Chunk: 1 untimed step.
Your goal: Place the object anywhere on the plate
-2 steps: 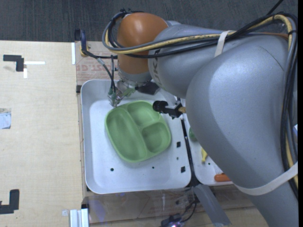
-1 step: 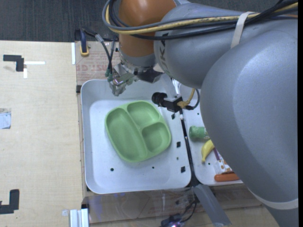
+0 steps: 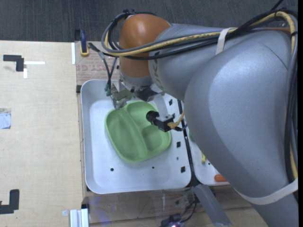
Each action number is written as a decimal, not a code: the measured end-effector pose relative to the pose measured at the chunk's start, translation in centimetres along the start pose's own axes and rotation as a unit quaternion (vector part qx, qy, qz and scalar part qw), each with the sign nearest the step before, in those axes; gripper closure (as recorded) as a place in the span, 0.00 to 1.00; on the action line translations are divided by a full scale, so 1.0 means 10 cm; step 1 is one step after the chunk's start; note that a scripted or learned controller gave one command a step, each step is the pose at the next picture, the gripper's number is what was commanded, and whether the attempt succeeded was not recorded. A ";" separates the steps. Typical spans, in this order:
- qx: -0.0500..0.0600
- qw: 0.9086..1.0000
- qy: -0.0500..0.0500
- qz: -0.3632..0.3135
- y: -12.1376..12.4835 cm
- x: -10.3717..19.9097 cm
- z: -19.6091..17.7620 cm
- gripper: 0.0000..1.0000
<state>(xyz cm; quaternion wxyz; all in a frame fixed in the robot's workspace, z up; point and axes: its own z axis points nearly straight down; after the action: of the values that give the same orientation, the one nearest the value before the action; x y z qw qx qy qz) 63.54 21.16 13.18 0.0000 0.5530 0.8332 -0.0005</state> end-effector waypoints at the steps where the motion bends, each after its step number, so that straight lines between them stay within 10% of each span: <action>1: 0.000 0.998 0.000 0.057 -0.47 0.24 0.40 1.00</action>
<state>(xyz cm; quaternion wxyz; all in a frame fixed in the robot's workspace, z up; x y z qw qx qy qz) 58.28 21.57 9.21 -0.0002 0.5992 0.8006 -0.0007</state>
